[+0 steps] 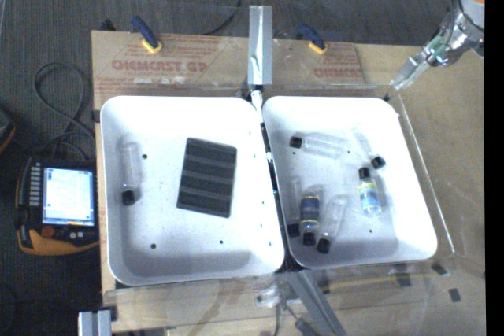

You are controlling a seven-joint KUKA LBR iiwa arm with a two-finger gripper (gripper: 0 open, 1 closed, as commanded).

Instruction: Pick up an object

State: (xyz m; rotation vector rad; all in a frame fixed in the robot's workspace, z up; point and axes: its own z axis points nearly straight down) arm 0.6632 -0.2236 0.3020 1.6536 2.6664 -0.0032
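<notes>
At the upper right of the camera view, outside and above the far right corner of the right bin point(409, 169), the gripper point(413, 73) hangs off the grey wrist below the orange band, tilted down and to the left. It is too small and blurred here to judge its opening; nothing can be made out in its grasp. Task status, as judged: not started in any visible sense, no object lifted, all items lying on the bin floors. Right bin contents: a clear bottle with a black cap point(321, 144) lying near the back; a small bottle with a blue-yellow label point(368, 193) toward the right; a dark-labelled bottle point(309, 210) near the front left; a clear vial point(332, 219) just beside it; a few further small black caps near these. Left bin point(110, 169): a flat dark ribbed pad point(207, 176) in the middle and a clear vial with a black cap point(127, 171) along the left side, well apart. Remaining: pick a target, move over a bin, descend, close, lift. The right bin is nearer the gripper, so a candidate there seems likeliest; the clustered front-left bottles look harder to isolate than the capped bottle at the back.
</notes>
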